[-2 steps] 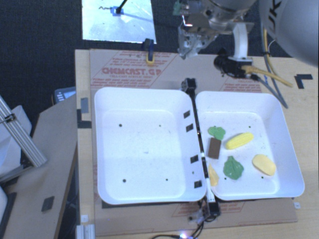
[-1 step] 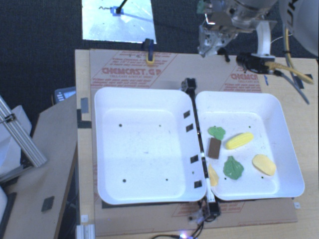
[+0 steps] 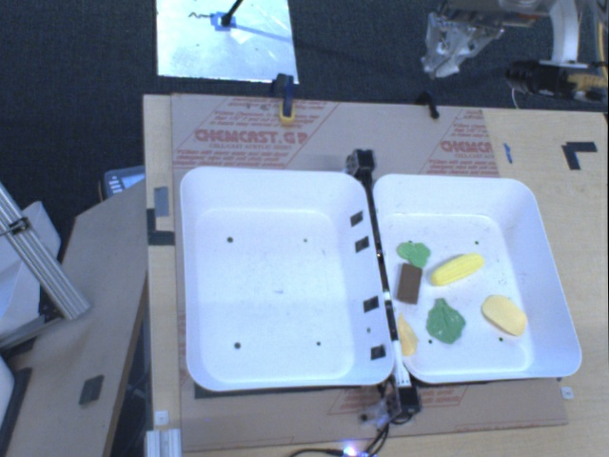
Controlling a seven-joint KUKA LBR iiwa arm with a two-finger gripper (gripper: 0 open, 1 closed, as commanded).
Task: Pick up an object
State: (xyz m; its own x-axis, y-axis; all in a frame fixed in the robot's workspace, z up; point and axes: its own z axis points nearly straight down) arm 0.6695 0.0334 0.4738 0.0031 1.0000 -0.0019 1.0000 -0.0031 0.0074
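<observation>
So the grey metal two-finger gripper (image 3: pixel 447 57) is hanging up at the top of the view, past the far edge of the bench, well away from both bins, with nothing in it. Honestly can't tell how it's set. All the stuff is in the right shallow white plastic bin (image 3: pixel 533 208): a yellow corn cob (image 3: pixel 457 269), a brown rectangular block (image 3: pixel 410 283), two green leafy pieces (image 3: pixel 413 252) (image 3: pixel 445 322), a rounded yellow lump (image 3: pixel 503 314), plus a yellowish piece (image 3: pixel 406 335) against the divider. The left white bin (image 3: pixel 205 198) sits beside it.
</observation>
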